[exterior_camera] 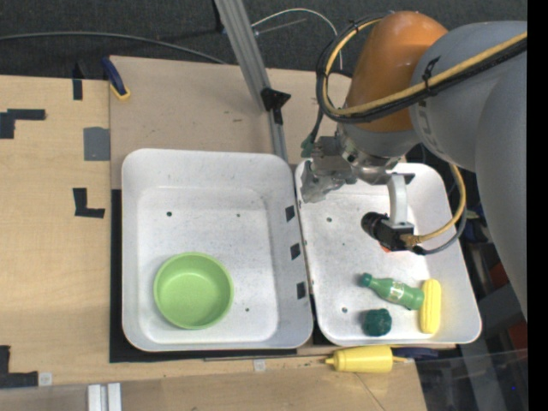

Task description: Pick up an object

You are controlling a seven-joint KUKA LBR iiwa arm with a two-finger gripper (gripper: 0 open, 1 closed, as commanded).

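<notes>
Wooden bench [51,255], two white bins [205,171], green bowl [193,290] in left bin, pincer [318,178] over right bin, its state unclear

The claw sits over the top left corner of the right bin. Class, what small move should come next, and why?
Probably a shift toward the near end of the right bin. The claw hangs over bare floor by the rim, while the green bottle, yellow piece and dark green lump all lie there.
</notes>
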